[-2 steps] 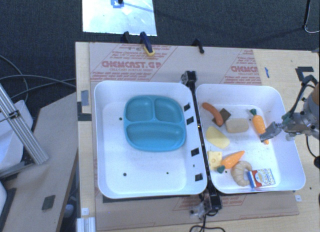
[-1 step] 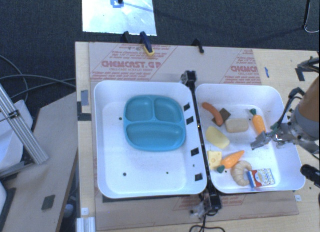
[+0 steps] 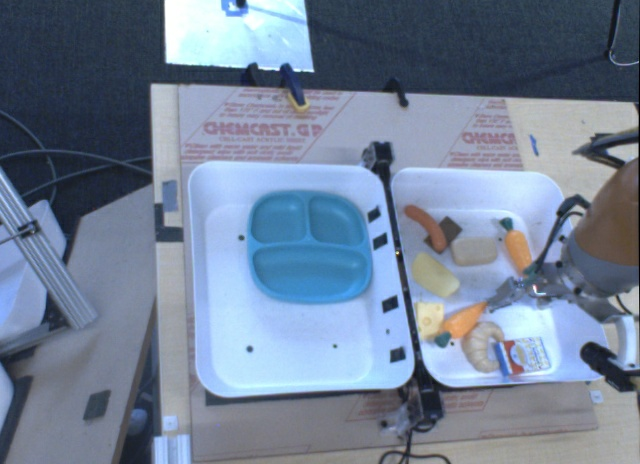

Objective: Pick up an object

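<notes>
Position check: the gripper (image 3: 508, 292) hangs low over the right bin (image 3: 545, 187), its fingers spread apart and grasping nothing. The tips sit just right of the orange carrot piece (image 3: 463, 319), the nearest candidate.

1. Aim at one item alone. The carrot piece touches the cheese wedge (image 3: 430, 318) and lies just beside the pale pastry (image 3: 484, 344); you risk nudging these.
2. Align the fingers across the carrot's narrow, tapered body, not along it.
3. Descend fully before closing; the toy looks smooth, hard plastic and will likely slip.

The yellow block (image 3: 435, 274) is rounded; the beige slab (image 3: 475, 250) is flat. The blue divided plate (image 3: 309, 247), glossy, lies in the left bin (image 3: 225, 352).
</notes>
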### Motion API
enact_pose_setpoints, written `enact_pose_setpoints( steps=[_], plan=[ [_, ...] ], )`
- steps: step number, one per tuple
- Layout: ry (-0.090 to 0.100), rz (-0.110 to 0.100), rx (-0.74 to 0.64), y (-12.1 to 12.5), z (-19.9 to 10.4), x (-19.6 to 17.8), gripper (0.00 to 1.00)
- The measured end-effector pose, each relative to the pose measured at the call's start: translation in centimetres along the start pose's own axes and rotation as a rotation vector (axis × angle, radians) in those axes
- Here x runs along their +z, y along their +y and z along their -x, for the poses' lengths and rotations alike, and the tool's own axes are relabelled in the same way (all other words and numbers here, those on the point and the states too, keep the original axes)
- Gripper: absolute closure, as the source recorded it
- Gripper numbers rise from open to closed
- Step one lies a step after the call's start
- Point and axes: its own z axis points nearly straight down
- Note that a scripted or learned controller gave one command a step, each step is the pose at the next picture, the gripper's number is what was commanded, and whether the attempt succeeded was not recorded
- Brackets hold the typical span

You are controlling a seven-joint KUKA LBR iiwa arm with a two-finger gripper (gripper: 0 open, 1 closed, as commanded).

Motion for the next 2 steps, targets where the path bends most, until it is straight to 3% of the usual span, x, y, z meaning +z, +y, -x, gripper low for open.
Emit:
enact_pose_setpoints(
  steps=[1, 2],
  plan=[
    [-0.002, 0.004, 0.0, 0.1, 0.1, -1.3, 1.0],
    [-0.003, 0.005, -0.002, 0.2, 0.4, -5.6, 1.0]
  ],
)
